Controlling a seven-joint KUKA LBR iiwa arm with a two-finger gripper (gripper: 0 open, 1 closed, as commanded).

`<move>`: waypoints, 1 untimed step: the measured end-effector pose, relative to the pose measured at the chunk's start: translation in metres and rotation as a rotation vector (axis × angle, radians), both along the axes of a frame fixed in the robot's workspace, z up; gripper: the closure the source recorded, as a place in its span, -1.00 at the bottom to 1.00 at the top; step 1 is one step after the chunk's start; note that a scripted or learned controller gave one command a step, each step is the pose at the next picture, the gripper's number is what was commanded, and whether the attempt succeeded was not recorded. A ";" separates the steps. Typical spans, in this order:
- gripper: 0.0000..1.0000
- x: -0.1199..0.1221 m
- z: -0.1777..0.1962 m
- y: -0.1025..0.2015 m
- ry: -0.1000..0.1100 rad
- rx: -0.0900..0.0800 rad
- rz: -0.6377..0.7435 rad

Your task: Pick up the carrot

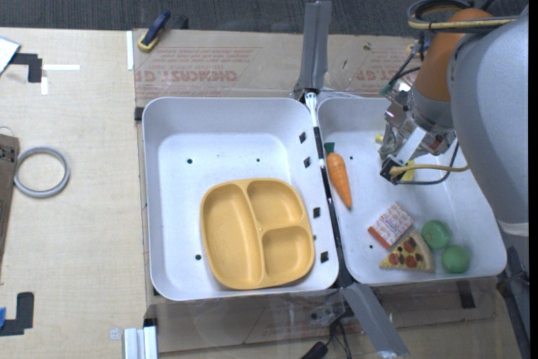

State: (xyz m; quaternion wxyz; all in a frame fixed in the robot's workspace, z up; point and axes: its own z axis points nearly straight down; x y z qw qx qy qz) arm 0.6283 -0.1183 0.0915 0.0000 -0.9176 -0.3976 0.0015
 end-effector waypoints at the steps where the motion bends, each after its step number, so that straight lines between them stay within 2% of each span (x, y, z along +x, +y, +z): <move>1: 1.00 -0.037 -0.001 -0.006 0.002 -0.001 -0.570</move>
